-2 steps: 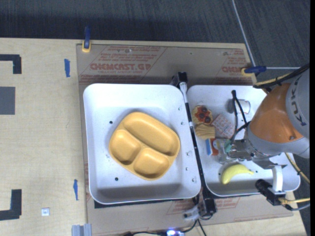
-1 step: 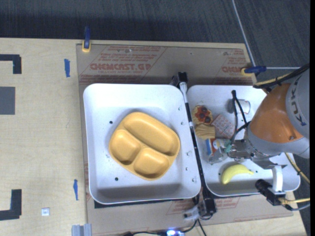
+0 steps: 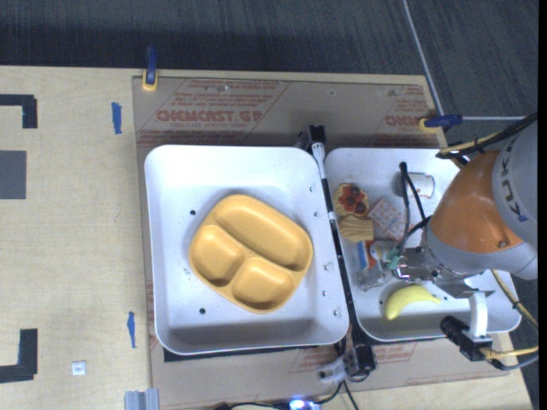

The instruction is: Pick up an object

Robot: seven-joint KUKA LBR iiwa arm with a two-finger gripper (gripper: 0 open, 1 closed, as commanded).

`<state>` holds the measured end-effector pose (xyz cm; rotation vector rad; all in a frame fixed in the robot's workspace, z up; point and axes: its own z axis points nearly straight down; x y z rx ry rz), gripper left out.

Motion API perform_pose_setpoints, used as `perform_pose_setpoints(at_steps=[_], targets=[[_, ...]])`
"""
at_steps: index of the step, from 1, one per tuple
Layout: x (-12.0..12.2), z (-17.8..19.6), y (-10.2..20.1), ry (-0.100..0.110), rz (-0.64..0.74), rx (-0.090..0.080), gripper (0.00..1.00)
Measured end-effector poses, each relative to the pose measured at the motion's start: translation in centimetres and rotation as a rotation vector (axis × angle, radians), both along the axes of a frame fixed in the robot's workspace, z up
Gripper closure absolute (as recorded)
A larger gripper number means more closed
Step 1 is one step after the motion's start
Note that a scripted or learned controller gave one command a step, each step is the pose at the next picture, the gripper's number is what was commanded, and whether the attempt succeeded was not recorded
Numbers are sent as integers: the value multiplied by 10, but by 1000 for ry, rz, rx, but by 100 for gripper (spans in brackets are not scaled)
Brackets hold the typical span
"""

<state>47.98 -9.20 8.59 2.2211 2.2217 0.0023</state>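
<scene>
My gripper (image 3: 397, 264) is low in the right bin (image 3: 427, 327), mostly hidden under the grey and orange wrist. It sits just above a yellow banana (image 3: 408, 301) near the bin's front. Left of it lies a clutter of small items: a tan block (image 3: 356, 228), a round red-patterned piece (image 3: 351, 198), a clear packet (image 3: 387, 216) and a red and blue item (image 3: 367, 254). Whether anything is held cannot be seen.
The left bin (image 3: 171, 178) holds a large yellow tray with three compartments (image 3: 249, 250). A white cylinder (image 3: 420, 182) lies at the back of the right bin. Black cables loop from the wrist over that bin. A divider rail (image 3: 332, 229) separates the bins.
</scene>
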Motion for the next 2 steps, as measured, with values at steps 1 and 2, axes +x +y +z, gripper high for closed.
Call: perform_pose_setpoints(at_steps=[1, 2], targets=[[2, 11, -1, -7, 0, -3, 100], [2, 11, 0, -6, 0, -2, 0]])
